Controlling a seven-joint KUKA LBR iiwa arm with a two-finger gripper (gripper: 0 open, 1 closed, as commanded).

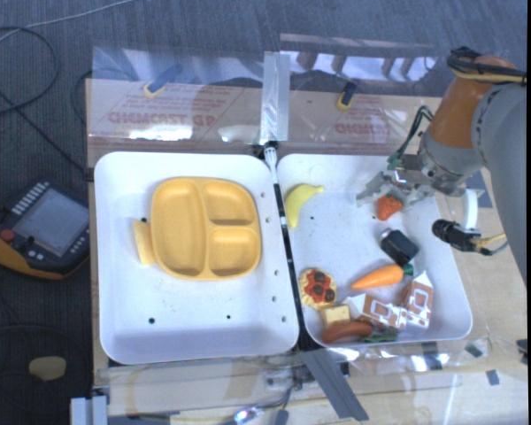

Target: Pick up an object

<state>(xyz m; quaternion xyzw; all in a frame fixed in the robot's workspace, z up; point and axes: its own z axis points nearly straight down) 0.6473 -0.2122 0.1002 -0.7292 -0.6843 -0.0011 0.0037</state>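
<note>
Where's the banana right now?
The banana lies in the right bin, at its upper left corner beside the divider between the bins, above the little pizza slice.

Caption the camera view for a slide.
Gripper over a small orange-red toy in the right bin.

Lying in the left bin: a divided plate, mid-floor. In the right bin: banana by the left wall, carrot mid-floor, sausage at the near edge.
</note>
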